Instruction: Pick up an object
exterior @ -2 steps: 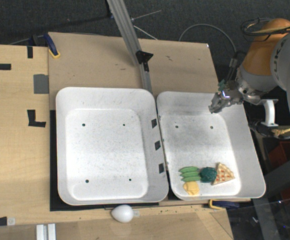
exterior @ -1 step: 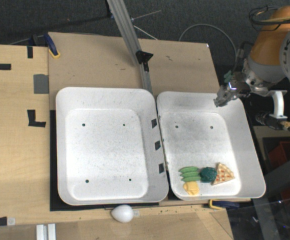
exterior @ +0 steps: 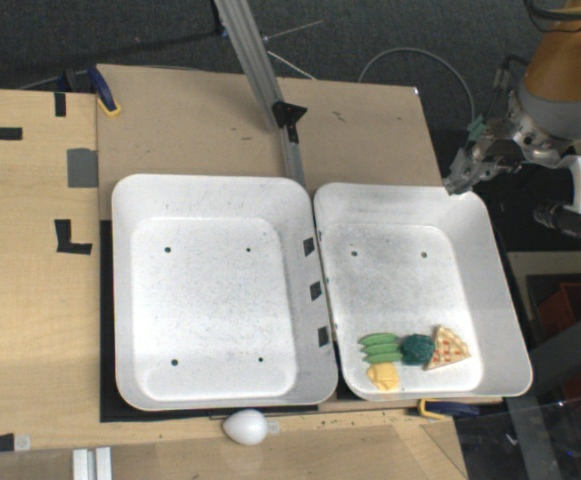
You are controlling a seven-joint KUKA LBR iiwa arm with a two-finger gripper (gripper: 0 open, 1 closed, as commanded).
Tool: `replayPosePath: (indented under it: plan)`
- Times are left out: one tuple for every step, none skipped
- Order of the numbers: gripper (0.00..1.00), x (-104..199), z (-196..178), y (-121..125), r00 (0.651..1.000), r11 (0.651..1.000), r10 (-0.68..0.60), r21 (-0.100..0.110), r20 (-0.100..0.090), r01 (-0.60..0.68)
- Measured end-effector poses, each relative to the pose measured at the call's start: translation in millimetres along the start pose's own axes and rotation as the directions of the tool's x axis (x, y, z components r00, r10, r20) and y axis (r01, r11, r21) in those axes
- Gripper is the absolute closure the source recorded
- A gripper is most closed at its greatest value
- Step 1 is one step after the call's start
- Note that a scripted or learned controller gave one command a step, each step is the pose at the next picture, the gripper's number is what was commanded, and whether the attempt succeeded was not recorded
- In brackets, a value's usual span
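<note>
Over at the right edge of the frame the arm (exterior: 555,68) hangs with its orange band showing, and the gripper (exterior: 462,180) sits just past the upper right corner of the right bin (exterior: 490,258), above the bin's rim rather than inside it. From here I cannot tell how the gripper is set, loose or clenched; it is small and dark against the floor, and I see nothing in it.

Down in the lower part of the right bin there's a little cluster of toy food: a green pea pod (exterior: 378,345), a yellow piece (exterior: 383,375) just under it, a dark green broccoli (exterior: 417,348) touching both, and a pizza slice (exterior: 450,348) right beside the broccoli. All four lie well apart from the gripper.

The left bin (exterior: 130,268) sits flush beside its twin. A white egg-shaped thing (exterior: 245,427) rests on the bench just below the left bin's bottom edge. A grey metal pole (exterior: 255,63) slants down from the top of the frame to the gap between the bins.
</note>
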State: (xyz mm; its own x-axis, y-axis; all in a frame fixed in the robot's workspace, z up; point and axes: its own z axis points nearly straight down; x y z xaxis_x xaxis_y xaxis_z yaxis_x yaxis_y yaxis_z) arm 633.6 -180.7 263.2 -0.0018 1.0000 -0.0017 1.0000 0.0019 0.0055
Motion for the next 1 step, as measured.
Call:
replayPosePath:
  plan:
    - [1.00, 50.8, -5.5, -17.4, 1.000, 1.000, -0.003, 0.006, -0.003, 0.003]
